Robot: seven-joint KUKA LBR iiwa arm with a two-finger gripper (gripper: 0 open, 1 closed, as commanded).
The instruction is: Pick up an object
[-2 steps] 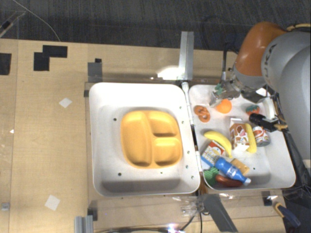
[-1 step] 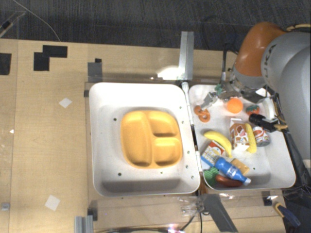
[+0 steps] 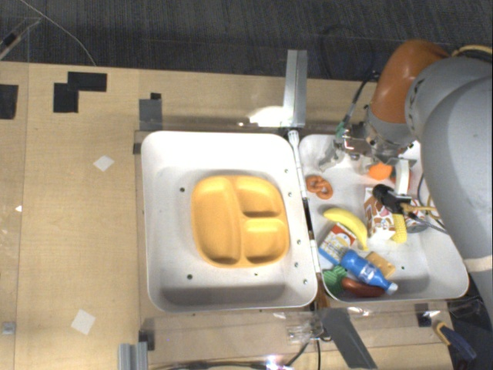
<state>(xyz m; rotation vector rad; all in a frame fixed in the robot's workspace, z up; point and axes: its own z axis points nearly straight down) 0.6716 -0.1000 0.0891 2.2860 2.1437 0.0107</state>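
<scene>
The right bin (image 3: 439,280) holds several small objects. A brown pretzel (image 3: 316,183) lies near its left wall. A yellow banana (image 3: 348,225) rests in the middle, and a blue bottle (image 3: 363,267) lies toward the front. An orange piece (image 3: 380,171) sits at the back, beside a small printed carton (image 3: 380,216). My gripper (image 3: 343,146) hangs low over the back left corner of this bin, behind the pretzel and left of the orange piece. Nothing shows in its grasp.
The left bin (image 3: 166,206) holds a yellow divided plate (image 3: 237,219). The bulky grey arm (image 3: 458,145) covers the right bin's right side. A red item (image 3: 356,287) and a green item (image 3: 332,277) lie by the bottle. A metal post (image 3: 296,91) stands behind the bins.
</scene>
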